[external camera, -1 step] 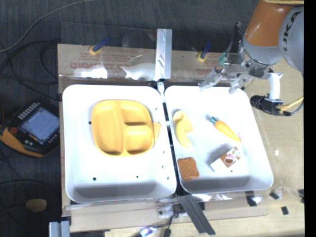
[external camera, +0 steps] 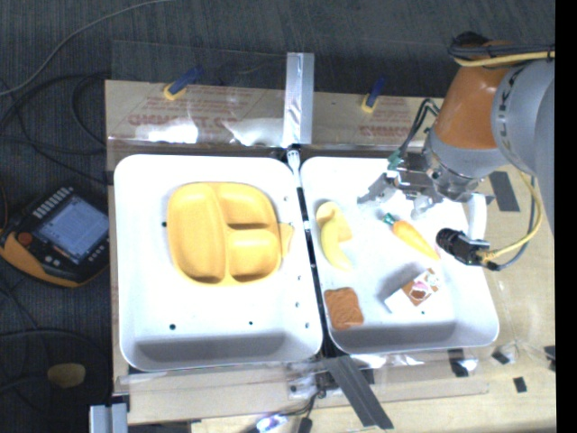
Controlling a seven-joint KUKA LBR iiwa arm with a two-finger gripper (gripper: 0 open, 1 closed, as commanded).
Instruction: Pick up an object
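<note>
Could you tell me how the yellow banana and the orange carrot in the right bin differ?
The pale yellow curved banana is thicker and longer than the slim orange tapered carrot. The banana lies near the bin's left wall, running top to bottom; the carrot lies diagonally, further right, just below the claw. Both rest loose in the right white bin.

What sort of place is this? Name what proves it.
Probably a robotics lab's grasping test bench: two white bins holding toy food such as a carrot, a robot arm reaching in, and a teach pendant on the floor.
</note>
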